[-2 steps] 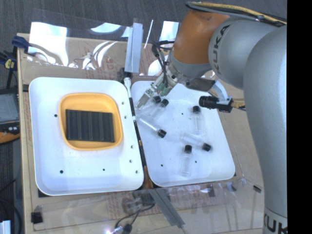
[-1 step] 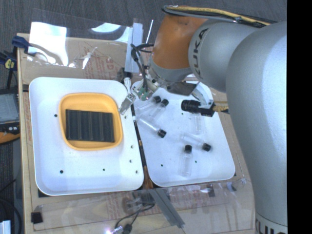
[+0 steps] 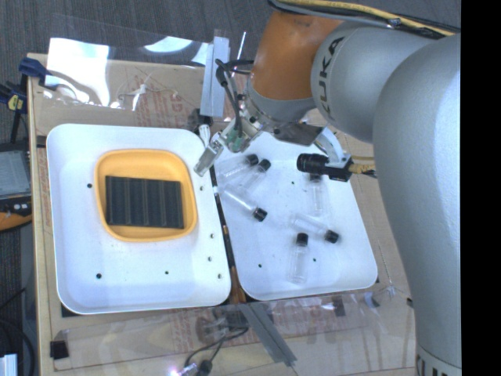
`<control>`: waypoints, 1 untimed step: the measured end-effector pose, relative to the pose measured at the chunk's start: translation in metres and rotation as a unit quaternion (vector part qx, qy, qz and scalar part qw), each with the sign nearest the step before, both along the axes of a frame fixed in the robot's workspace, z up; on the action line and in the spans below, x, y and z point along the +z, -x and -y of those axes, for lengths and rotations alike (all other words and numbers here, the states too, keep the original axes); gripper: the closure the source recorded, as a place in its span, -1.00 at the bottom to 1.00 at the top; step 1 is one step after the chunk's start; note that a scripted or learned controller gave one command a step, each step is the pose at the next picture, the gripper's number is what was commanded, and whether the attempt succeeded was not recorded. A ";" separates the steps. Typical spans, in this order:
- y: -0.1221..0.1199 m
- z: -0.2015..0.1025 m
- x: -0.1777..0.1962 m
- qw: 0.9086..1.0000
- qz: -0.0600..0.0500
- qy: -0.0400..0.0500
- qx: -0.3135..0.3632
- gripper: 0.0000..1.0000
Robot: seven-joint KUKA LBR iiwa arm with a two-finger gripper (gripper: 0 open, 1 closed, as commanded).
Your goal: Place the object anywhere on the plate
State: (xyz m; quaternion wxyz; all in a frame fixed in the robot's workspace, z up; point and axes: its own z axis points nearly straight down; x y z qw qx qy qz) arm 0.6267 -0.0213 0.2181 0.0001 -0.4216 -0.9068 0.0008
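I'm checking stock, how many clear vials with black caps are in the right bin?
4 that I can make out in the right bin: upper left, centre left, lower middle, right of centre. The arm may hide others.

A dark grey carpet (image 3: 117, 6) is seen behind the bench. The brown bench top (image 3: 156, 92) is covered by a clear sheet (image 3: 125, 53), and bright light is thrown back from it. Dark tools (image 3: 12, 171) are seen at the left edge.
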 end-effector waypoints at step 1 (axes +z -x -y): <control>-0.024 0.037 -0.027 1.000 0.000 0.000 0.014 -1.00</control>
